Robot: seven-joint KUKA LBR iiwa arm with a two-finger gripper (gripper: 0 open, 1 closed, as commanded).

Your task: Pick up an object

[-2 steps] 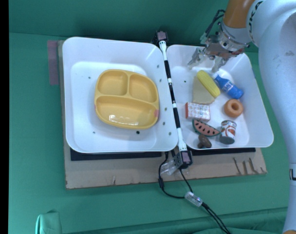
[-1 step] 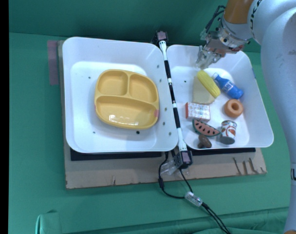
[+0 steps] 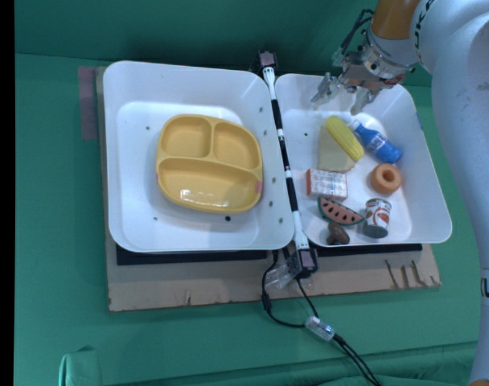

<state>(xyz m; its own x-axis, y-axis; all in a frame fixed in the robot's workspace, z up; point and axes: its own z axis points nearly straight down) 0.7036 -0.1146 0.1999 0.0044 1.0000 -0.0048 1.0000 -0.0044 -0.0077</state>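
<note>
Readable text is scarce. On my arm point(image 3: 462, 71), upper link just below the orange band, dark letters run slantwise: "KU", looks like the start of the maker's name, rest cut off by the curve. At the lower right edge, another dark mark on my arm, partial letter, can't read it. Small carton point(image 3: 326, 183) in the right bin has printed red/orange graphics, txt too small to make out. Can point(image 3: 377, 217) has a label w/ colours, no legible words. No nos. or signs elsewhere.
</note>
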